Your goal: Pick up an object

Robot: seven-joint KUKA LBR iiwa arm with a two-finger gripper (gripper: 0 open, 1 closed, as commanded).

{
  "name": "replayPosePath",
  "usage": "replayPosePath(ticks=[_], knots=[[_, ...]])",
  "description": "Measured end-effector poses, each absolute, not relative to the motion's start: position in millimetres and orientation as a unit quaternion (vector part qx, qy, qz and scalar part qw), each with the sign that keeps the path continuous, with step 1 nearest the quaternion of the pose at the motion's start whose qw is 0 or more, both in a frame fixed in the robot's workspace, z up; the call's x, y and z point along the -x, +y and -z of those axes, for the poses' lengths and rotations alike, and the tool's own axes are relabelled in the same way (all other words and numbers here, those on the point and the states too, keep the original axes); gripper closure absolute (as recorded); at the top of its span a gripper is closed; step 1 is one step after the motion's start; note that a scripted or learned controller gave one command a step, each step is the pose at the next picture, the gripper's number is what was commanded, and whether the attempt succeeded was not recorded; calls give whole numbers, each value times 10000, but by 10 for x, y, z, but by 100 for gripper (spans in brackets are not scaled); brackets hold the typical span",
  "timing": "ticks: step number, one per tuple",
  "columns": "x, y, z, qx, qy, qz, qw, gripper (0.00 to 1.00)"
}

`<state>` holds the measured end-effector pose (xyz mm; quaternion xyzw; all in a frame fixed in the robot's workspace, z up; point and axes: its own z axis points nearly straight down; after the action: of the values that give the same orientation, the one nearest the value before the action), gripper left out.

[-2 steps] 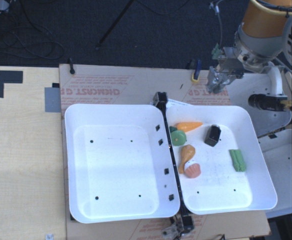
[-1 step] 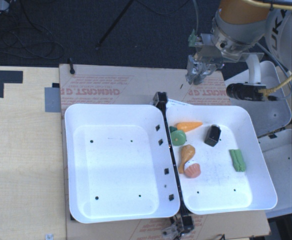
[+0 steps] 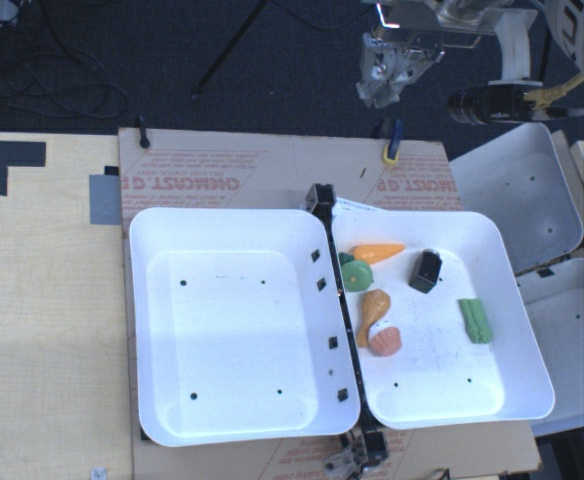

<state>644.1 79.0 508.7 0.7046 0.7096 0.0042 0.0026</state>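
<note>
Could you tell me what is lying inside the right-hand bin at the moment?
The right bin holds an orange carrot, a green piece, a tan gourd shape, a pink piece, a black object and a green block. Nothing looks covered.

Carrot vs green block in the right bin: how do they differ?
Colour: the carrot is orange with a green top; the green block is all green.
Shape: the carrot tapers to a point; the block is a stubby bar.
Pose: the carrot lies roughly crosswise near the divider; the block lies nearly lengthwise near the bin's right wall.
Shared: both lie flat in the right bin, well apart from the gripper.
</note>
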Motion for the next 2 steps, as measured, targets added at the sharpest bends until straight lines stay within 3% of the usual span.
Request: replayPosePath(ticks=[1,2], knots=[[-6440,1162,-5394,-7060,7082,-2,-1,100],[-6440,1489,-5368,-7061,7081,13,-13,100]])
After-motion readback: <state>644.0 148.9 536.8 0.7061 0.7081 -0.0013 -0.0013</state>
